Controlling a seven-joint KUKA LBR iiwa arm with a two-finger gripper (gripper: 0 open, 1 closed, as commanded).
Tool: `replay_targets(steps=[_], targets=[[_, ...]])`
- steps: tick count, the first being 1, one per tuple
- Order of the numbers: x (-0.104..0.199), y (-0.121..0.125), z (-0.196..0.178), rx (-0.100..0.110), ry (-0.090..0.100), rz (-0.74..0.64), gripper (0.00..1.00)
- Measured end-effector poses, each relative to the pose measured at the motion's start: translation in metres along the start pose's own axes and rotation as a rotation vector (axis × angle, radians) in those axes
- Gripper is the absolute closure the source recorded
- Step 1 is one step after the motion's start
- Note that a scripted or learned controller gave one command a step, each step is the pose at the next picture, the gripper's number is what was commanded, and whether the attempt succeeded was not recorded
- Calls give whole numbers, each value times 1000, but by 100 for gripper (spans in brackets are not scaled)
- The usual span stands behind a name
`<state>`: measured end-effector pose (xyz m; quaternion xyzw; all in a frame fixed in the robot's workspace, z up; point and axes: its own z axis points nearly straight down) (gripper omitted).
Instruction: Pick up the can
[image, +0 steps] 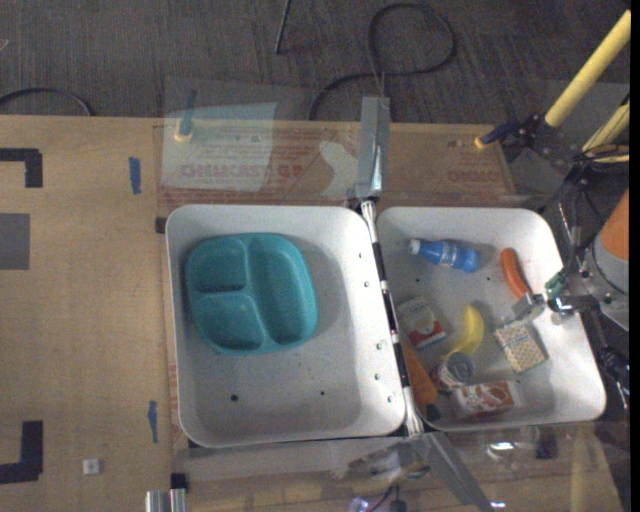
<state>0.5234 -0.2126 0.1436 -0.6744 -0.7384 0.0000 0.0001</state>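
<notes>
A wooden bench (90, 300) sits on grey carpet, with black cables looping across the floor at the top of the frame. Two shallow white bins stand side by side at centre. The left bin (270, 400) holds a teal divided plate (250, 292) in its upper left portion.

The right bin (575, 385) is cluttered. A blue bottle (445, 254) lies near its upper edge, an orange carrot-like piece (514, 272) to the right of it, a yellow banana (468, 330) at centre, a small red-and-white box (424, 324) to the left, a patterned block (521, 346) to the right, and a red carton (484, 397) along the lower edge.

The can (455, 371) appears to be the small round object at lower centre of the right bin, just below the banana and touching the carton's upper left end. Resolution is poor, so this identification is tentative. It seems to stand upright, its round top facing the camera.

The gripper (556, 298) hangs at the right side of the right bin, above and right of the patterned block. Whether it is open or closed cannot be told; nothing is visibly held.

Finding: the can lies down and to the left of the gripper, beyond the patterned block. With the banana and carton crowding it, the approach likely needs to come from above.
</notes>
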Motion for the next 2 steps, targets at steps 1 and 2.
replay_targets(steps=[1, 2], targets=[[3, -14, 49, -2, -1, -7, 0], [0, -14, 39, -5, -3, -1, 100]])
